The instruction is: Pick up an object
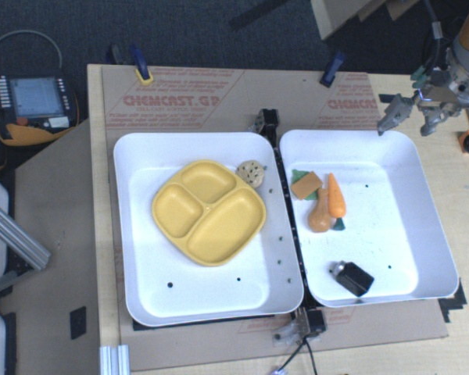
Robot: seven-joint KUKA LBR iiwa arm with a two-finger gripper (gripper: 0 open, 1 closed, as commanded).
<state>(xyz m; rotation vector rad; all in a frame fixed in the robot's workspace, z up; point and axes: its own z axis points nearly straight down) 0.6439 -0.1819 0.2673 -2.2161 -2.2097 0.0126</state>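
While the grey arm reaches in at the upper right of the frame, its gripper (411, 120) hangs above the top right corner of the right bin (422, 209), its two fingers spread apart with nothing between them. Toward the left side of that bin lies an orange toy carrot (336, 196), pointing up the frame, touching a tan pear-shaped piece (320, 213) and near an orange block with green trim (305, 184). A small black object (352, 277) sits well apart, near the bin's lower edge. In the left bin (141, 287), a yellow divided plate (209, 211) fills the middle, with a speckled cookie (251, 172) touching its upper right rim. Both bins rest on a tan board (219, 100) printed with red lettering. Nothing lies between the gripper and the toys.
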